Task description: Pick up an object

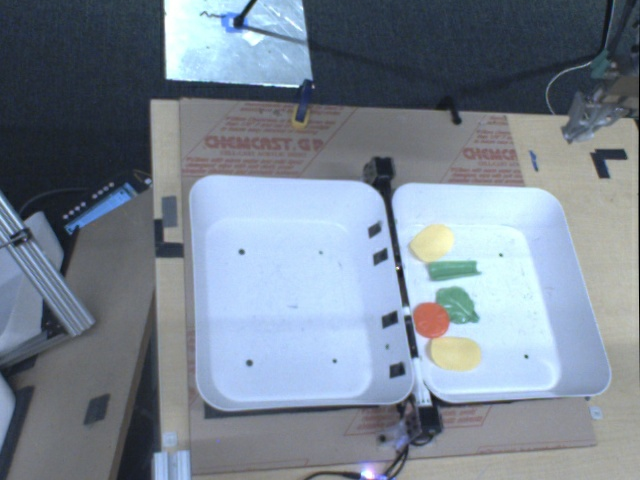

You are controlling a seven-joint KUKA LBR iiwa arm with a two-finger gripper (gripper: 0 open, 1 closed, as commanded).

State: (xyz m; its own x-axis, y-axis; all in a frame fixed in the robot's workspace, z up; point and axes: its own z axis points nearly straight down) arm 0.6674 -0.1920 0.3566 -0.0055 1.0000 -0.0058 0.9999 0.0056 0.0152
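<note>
On the surface [170,388], the left bin [290,298] holds nothing to grasp. The right bin [560,298] carries a yellow piece [432,241], green bean [453,268], leafy green [458,304], red disc [432,320] and another yellow piece [456,353]. All lie untouched; picking hasn't started. The end effector's state I cannot tell.

Gripper [592,118] at the view's upper right edge, raised high, well apart from the bench
</note>
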